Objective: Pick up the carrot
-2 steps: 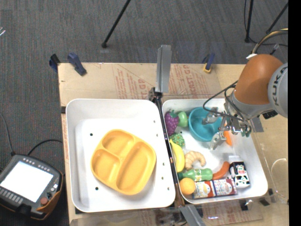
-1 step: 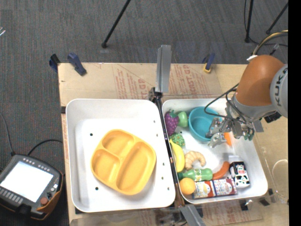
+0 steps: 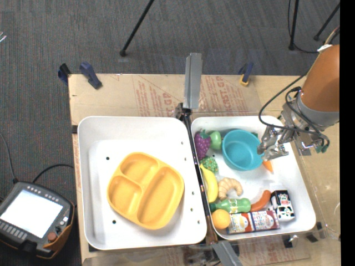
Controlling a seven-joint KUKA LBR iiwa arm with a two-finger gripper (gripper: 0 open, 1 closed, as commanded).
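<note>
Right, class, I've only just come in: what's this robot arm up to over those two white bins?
The arm's gripper hangs over the right bin, beside the blue bowl. A small orange carrot pokes out just under its fingertips, so it seems to be going for it; whether it has a grip is unclear. Other toy food lies nearby. The left bin holds a yellow divided plate.

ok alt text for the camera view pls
The gripper hangs over the right bin with a small carrot at its fingertips, beside a blue bowl. The left bin holds a yellow plate.
</note>
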